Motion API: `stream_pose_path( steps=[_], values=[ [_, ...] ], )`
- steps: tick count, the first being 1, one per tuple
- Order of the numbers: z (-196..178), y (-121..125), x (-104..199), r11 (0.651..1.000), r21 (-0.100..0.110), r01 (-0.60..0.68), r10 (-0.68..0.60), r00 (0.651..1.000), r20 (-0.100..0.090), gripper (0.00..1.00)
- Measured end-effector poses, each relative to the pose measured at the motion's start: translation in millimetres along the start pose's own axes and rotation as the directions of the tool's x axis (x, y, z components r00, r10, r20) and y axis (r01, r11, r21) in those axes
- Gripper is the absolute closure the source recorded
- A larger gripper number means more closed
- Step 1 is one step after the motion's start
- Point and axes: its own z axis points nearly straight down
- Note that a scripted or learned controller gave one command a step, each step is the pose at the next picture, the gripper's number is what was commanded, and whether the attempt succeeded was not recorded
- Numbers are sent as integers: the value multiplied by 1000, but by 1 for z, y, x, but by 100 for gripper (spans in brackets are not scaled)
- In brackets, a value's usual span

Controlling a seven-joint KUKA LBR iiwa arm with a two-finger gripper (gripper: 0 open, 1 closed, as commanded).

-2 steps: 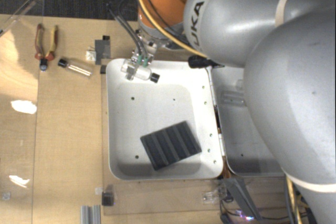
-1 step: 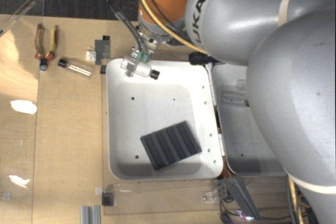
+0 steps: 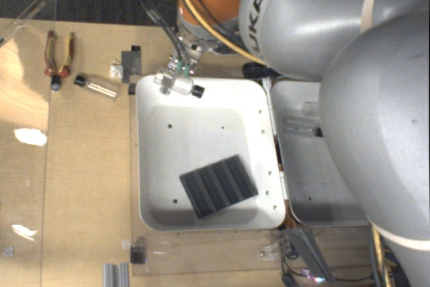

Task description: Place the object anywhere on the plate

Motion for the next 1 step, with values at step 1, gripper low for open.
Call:
stream_pose_path(
  steps=[1],
  values=[
    [-12, 2, -1, 1000, -7, 0, 0, 1000, 4, 100]
  ],
)
